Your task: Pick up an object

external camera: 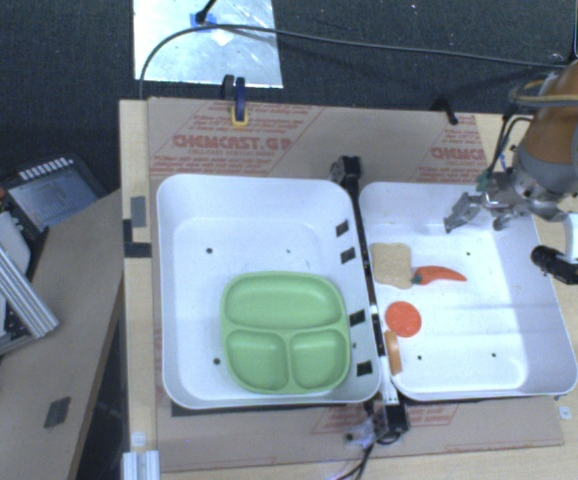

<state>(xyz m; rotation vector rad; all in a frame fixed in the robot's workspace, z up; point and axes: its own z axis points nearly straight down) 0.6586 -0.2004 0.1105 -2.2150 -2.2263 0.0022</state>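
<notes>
Gripper [481,211] hovers spread and empty over the right bin's [529,368] far end.
The carrot [439,276] lies mid-bin, long axis left-right, tip pointing right, between a tan slice [391,264] and a red disc [403,318]; a green tray [284,330] sits in the left bin [199,218].

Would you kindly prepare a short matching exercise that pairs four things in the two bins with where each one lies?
Things:
1. green divided plate
2. carrot
3. red disc
4. gripper

Places:
A. right bin, near its left wall, toward the front
B. left bin, front half
C. above the right bin's far right part
D. right bin, beside the tan slice

Pairs: 1-B, 2-D, 3-A, 4-C
</notes>
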